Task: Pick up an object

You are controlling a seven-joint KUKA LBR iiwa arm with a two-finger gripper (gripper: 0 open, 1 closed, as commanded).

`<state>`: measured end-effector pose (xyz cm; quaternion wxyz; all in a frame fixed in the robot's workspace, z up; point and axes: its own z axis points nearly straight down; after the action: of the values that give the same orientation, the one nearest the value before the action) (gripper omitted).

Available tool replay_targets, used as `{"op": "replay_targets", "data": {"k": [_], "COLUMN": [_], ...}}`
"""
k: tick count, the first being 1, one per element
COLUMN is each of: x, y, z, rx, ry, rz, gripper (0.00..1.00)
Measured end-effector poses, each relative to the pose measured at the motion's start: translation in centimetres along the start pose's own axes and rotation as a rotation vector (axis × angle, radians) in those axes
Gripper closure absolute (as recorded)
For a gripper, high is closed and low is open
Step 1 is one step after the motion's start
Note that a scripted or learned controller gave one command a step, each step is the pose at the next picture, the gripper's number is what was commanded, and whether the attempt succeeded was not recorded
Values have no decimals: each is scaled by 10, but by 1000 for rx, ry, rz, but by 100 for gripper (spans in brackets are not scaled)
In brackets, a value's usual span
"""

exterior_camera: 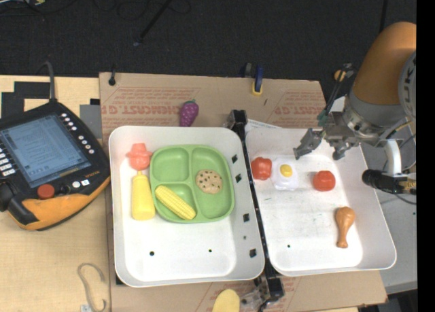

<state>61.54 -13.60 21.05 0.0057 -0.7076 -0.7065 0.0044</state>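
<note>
My gripper (319,151) hangs over the back of the right bin (370,253), its two fingers spread open with nothing between them. Just below and in front of it lie a red tomato (324,181), a fried egg (285,173) and a red pepper-like piece (261,168). A chicken drumstick (344,225) lies nearer the bin's front right. The gripper touches none of them.
The left bin (177,263) holds a green divided plate (192,161) with a cookie (209,181) and corn (175,202), plus a yellow bottle (141,196) and a pink piece (138,156). Purple grapes (189,112) sit behind the bins; a teach pendant (47,161) lies far left.
</note>
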Motion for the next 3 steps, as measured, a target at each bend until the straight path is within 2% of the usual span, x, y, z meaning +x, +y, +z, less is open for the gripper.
{"op": "replay_targets", "data": {"k": [1,3], "x": [0,-5], "y": [3,-4], "z": [-8,85], "rx": [-14,-8], "ry": [-2,-1], "rz": [-2,-2], "gripper": [0,0]}}
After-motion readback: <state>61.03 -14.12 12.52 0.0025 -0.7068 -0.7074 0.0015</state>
